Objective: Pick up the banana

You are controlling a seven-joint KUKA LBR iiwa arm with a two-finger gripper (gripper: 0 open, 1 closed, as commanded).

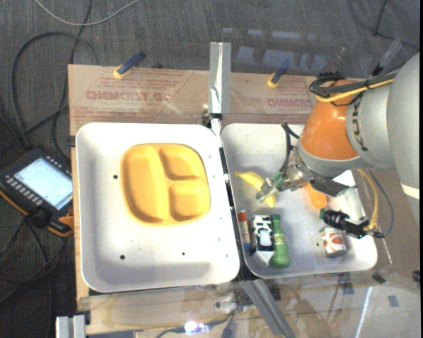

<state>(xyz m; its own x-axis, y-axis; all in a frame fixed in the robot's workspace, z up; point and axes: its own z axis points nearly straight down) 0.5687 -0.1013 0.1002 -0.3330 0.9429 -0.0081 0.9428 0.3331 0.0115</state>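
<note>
The yellow banana [253,184] lies in the right bin [257,143], near its left wall. My gripper [276,186] hangs over the banana's right end, reaching in from the orange-banded arm [333,132] at the right. The fingers sit at or on the banana's tip; the slant of the view hides how they stand.
A yellow divided tray [166,182] lies in the left bin [99,210]. The right bin also holds a green bottle [277,241], a marker-like stick [244,229], an orange item [317,196] and a small red-and-white box [332,243]. A handheld pendant [37,185] rests left of the bench.
</note>
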